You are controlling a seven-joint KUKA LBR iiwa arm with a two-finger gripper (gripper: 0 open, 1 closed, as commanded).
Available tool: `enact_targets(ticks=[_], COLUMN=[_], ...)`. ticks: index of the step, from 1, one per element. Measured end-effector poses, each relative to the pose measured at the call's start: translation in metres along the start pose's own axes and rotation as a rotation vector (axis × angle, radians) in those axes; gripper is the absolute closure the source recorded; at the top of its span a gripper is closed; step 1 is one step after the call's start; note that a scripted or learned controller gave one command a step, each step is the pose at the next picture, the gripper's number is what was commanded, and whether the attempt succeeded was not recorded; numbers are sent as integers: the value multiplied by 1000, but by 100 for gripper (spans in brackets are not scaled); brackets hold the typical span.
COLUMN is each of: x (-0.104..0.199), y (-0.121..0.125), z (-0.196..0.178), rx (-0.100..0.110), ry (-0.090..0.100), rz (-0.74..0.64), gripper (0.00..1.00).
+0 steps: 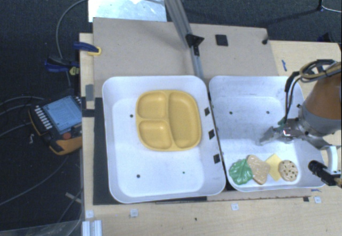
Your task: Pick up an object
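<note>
Here the gripper (275, 134) is seen low over the right bin (240, 96), above the food pieces; whether it is released or clenched cannot be told. Below it, along the bin's near edge, a leaf (241, 171), toast (259, 168), cheese (274, 165) and cookie (288, 170) are lined up, touching. They are judged light, flat and stiff, best pinched across opposite edges. A yellow plate (169, 120) is set in the left bin (123, 176).

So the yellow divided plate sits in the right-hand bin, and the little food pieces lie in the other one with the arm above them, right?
Not quite. The camera view shows the yellow divided plate in the left bin. The food pieces, a green leaf, toast, cheese and a cookie, lie in the right bin, with the arm above them.
</note>
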State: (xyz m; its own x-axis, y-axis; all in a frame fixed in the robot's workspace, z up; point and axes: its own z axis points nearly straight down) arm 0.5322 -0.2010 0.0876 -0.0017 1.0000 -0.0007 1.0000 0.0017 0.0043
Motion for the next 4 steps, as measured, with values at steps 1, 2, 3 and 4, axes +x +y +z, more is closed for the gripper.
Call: enact_targets(ticks=[1, 2, 3, 4], x=[-2, 1, 0, 0], y=[3, 5, -4, -2], z=[-13, -57, -111, -155], rx=[-11, -1, -1, -2], ry=[-7, -1, -1, -2], rz=[1, -3, -3, -4], gripper=[100, 100, 100, 100])
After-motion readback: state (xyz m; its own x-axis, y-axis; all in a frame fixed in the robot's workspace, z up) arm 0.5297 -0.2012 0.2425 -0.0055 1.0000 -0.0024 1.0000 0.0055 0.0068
